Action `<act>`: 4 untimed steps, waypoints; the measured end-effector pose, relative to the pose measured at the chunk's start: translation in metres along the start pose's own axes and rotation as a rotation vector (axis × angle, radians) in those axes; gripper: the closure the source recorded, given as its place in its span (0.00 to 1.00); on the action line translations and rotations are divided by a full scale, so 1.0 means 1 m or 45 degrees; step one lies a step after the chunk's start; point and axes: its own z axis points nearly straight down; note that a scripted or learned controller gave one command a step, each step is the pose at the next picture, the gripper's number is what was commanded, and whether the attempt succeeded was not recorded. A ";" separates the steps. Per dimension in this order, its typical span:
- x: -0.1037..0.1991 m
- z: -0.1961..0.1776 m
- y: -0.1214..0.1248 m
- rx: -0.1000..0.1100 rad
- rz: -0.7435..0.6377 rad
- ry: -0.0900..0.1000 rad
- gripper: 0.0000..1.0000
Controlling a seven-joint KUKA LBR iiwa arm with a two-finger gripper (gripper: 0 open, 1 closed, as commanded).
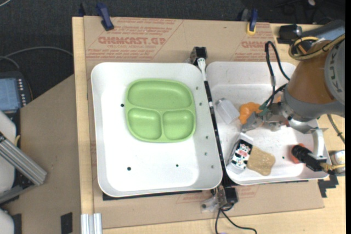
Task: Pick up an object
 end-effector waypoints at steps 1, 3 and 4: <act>-0.034 -0.005 0.061 -0.012 0.006 -0.009 0.00; 0.036 -0.004 0.095 -0.010 0.000 -0.007 1.00; 0.142 -0.111 0.107 -0.022 -0.006 0.001 1.00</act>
